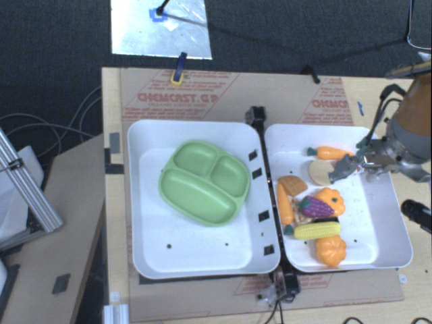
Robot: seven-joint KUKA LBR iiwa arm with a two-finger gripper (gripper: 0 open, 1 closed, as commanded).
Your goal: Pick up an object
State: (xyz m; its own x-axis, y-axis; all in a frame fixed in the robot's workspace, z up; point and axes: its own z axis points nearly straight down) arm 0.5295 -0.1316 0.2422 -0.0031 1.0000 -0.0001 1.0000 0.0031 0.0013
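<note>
The right bin (385,221) holds several toy foods. An orange carrot (329,152) lies near its back wall, with a cream round piece (318,173) just in front of it. A tan bread slice (292,184), a second carrot (285,211), purple grapes (316,208), an orange pepper (331,196), a yellow corn cob (317,231) and a small orange pumpkin (331,250) cluster toward the bin's left front. My gripper (343,166) reaches in from the right and sits low, right beside the cream piece and just below the carrot's tip.
The left bin (148,241) holds a green divided plate (204,181). A black clip strip (264,181) runs along the seam between the bins. The arm's grey wrist (405,147) hangs over the right bin's right rim.
</note>
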